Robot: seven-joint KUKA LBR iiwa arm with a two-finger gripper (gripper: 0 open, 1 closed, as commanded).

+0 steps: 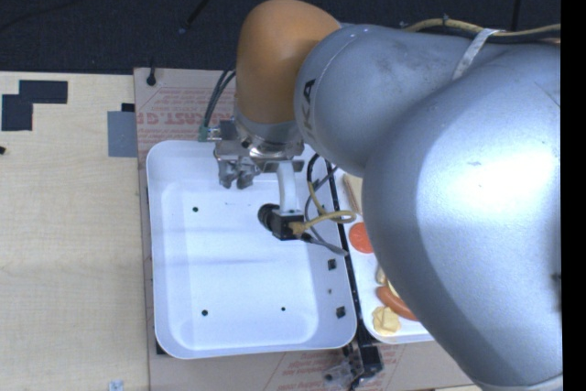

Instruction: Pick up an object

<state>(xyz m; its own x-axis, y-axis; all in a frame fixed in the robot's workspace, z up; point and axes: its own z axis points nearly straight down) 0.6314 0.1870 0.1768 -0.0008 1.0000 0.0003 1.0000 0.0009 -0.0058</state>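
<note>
Pieces worth picking, one red (361, 239) and one yellow (385, 321), lie in the right bin (396, 338) beneath the arm (439, 160), whereas the gripper (236, 179), its spread too unclear to tell, hangs over the left bin (229, 288), probably mid-search.

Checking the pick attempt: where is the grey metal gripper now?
In the camera view, the grey metal gripper is over the view's left shallow white bin, near its far rim.
</note>
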